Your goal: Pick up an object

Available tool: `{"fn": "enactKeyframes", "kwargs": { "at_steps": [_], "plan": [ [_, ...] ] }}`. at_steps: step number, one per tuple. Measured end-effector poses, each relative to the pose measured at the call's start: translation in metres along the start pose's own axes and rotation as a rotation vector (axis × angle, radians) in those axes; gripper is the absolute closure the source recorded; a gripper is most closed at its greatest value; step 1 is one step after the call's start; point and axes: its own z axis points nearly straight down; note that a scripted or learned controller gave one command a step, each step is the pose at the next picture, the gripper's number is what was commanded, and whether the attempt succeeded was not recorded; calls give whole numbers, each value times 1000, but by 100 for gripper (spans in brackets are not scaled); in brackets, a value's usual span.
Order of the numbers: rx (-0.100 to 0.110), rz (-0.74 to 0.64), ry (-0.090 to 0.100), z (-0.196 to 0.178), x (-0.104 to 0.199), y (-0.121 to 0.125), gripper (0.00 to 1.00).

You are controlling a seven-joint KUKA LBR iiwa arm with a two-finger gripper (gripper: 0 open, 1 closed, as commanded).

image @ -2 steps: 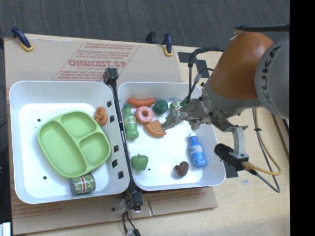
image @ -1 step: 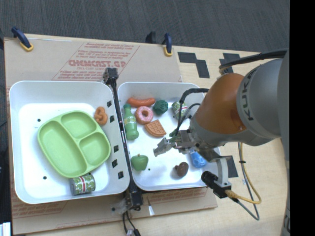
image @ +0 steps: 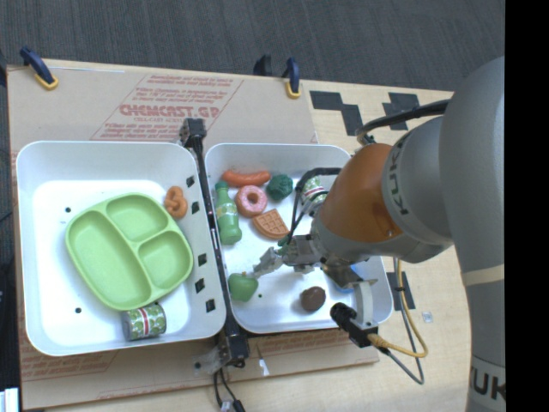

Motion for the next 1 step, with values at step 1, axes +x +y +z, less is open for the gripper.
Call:
{"fn": "enactKeyframes", "kwargs": {
  "at_steps": [1],
  "plan": [
    [-1, -6, -1, -10, 0, 1, 100]
  ]
}}
